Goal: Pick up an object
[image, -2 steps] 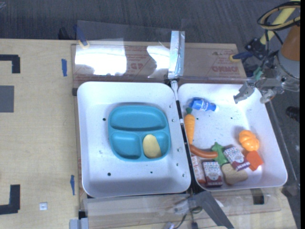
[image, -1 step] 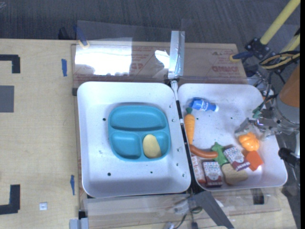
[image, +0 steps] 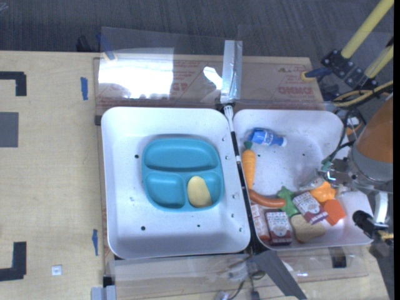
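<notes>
While your end effector (image: 340, 179) sits at the right bin's (image: 294, 120) right edge, I cannot tell its state; the orange block (image: 333, 212) lies just below it, among toy foods

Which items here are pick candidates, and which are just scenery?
Candidates: carrot, blue bottle, hot dog, orange block, small packets, yellow potato.

Scenery: blue tray, both white bins, clear panels, yellow pole.
</notes>
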`<state>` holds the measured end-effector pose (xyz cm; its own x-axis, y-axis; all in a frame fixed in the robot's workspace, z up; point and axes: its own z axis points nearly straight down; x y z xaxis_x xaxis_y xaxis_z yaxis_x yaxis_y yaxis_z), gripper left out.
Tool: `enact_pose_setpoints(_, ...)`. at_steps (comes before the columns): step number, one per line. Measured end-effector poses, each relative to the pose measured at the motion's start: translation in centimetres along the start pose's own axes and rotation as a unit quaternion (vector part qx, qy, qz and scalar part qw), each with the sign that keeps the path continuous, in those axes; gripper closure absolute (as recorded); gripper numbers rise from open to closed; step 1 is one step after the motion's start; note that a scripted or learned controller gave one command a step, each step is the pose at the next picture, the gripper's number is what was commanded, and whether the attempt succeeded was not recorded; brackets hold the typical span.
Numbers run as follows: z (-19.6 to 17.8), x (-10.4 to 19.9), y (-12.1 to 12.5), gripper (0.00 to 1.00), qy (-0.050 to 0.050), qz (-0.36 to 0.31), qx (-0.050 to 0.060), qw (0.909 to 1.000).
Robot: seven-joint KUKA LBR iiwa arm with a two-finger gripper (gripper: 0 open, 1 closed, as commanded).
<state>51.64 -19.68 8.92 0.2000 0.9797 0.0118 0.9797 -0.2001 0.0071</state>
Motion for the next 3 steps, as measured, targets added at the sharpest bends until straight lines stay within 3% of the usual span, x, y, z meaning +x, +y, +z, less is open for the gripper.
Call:
enact_pose_setpoints(1,0.1,4.0,-1.4,0.0,-0.006,-0.11,-0.001,0.9939)
enact_pose_setpoints(2,-1.0,4.0,-1.3,1.0,-0.006,-0.109,-0.002,0.994)
enact_pose_setpoints(3,-9.6,12.1,2.7,1.0,-0.004,-0.056,0.001,0.9984)
